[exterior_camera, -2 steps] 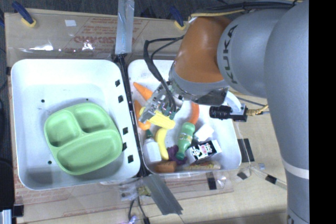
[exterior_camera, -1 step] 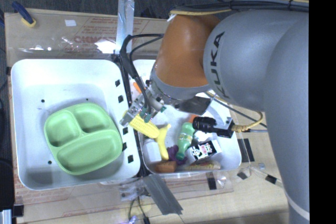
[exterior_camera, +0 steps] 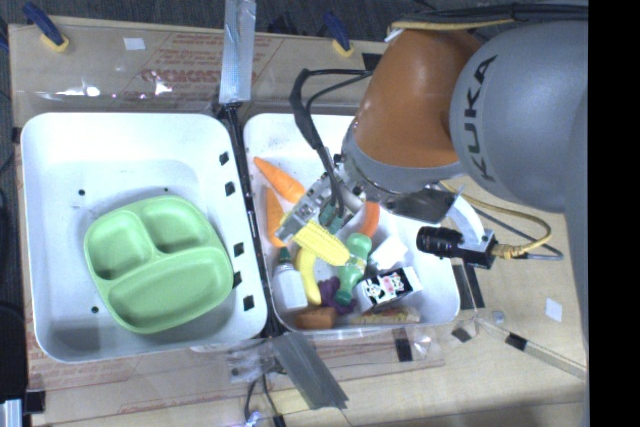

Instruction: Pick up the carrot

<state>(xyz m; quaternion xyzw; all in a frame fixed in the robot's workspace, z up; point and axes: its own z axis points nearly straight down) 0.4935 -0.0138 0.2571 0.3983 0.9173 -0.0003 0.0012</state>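
1. The grey arm (exterior_camera: 520, 115) with its orange band (exterior_camera: 415, 100) is reaching in from the right and hanging over the right bin (exterior_camera: 262, 130), covering that bin's far right part.

2. The gripper (exterior_camera: 318, 207) is sitting low over the middle of the right bin, its metal end pointing left and near, just above the pile of toy food.

3. The carrot (exterior_camera: 280, 179) is lying in the far left part of the right bin, slanted, close to the wall between the two bins. It is sitting just to the left of and beyond the gripper tip, apart from it.

4. Whether the gripper is clenched or released I cannot tell; the wrist is hiding most of it. Nothing is showing as held.

5. A second orange piece (exterior_camera: 272, 215) is lying nearer along the left wall, and another orange piece (exterior_camera: 370, 218) is peeking out on the right of the gripper.

6. A yellow corn cob (exterior_camera: 322, 243) is lying just near of the gripper tip, touching a green item (exterior_camera: 357, 247) on its right.

7. A white bottle (exterior_camera: 290, 283) is lying at the near left of the pile; a black-and-white carton (exterior_camera: 385, 285) is lying at the near right.

8. The left bin (exterior_camera: 60, 155) is holding a green divided plate (exterior_camera: 160, 260) in its near half.

9. Black cables (exterior_camera: 305, 105) are looping from the wrist over the far edge of the right bin.
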